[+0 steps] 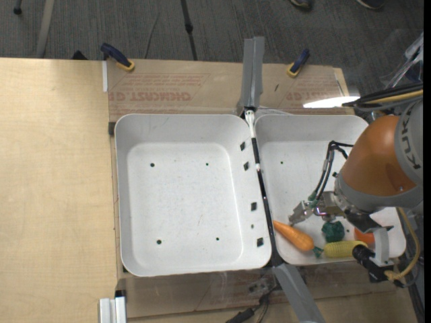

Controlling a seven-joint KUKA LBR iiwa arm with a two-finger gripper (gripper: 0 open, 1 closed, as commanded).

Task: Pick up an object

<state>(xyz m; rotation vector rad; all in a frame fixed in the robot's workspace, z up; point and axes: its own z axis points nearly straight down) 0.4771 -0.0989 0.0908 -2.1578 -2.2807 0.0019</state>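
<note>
Yellow corn cob [340, 249]: lies nearest the camera, at about 5 o'clock in the right bin, along its near rim, lengthwise left to right.
Carrot [293, 235]: orange, slanted, at about 7 o'clock in the right bin, its thick end close to the corn cob's left end, its tip toward the divider between the bins.
Green piece [333, 231]: small dark green object just above the corn cob, at roughly 6 o'clock in the right bin; its exact kind cannot be told.
Orange bit [363, 235]: a sliver of another orange object at 3 o'clock from the green piece, mostly hidden by the arm.
Gripper [306, 211]: metallic, low over the right bin floor, at about 12 o'clock from the carrot and 10 o'clock from the green piece. Whether its fingers are apart or together cannot be told, and nothing is visibly held.
Arm [377, 160]: grey with a broad orange band, entering from 3 o'clock and covering the right part of the right bin; black cables loop beside it.
Right bin [296, 147]: shallow, white, its far half bare.
Left bin [182, 194]: white, shallow, touching the right bin along the centre divider, small dark dots on its floor.
Bench [54, 180]: pale wood at 9 o'clock, brown cardboard at 12 o'clock behind the bins.
Clamps [116, 56]: two blue-and-yellow ones on the cardboard's far edge, at 11 and 1 o'clock.
</note>
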